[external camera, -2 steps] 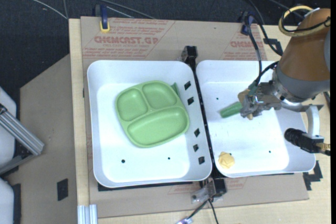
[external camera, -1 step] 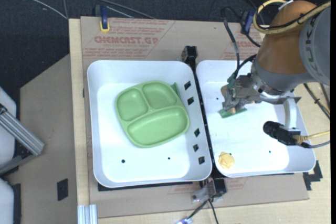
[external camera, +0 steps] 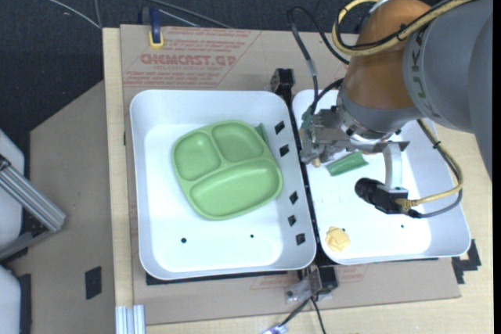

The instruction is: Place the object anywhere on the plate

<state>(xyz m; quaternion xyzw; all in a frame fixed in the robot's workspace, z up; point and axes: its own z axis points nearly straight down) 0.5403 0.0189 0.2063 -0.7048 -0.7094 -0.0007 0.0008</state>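
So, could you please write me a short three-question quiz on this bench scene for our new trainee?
1. True or false: the green plate lies in the left bin.
2. Which small thing lies near the right bin's front edge? A) yellow piece B) red ball C) blue cup
3. Fill in: the plate has ___ compartments.

Key
1. True.
2. A, the yellow piece.
3. Three. A green block also lies in the right bin, just below the arm's wrist, so the plate bears nothing yet.

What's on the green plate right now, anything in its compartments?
All three compartments of the plate show bare green, nothing on them. The green block is in the right bin, partly covered by the arm's wrist, and the yellow piece lies there too.
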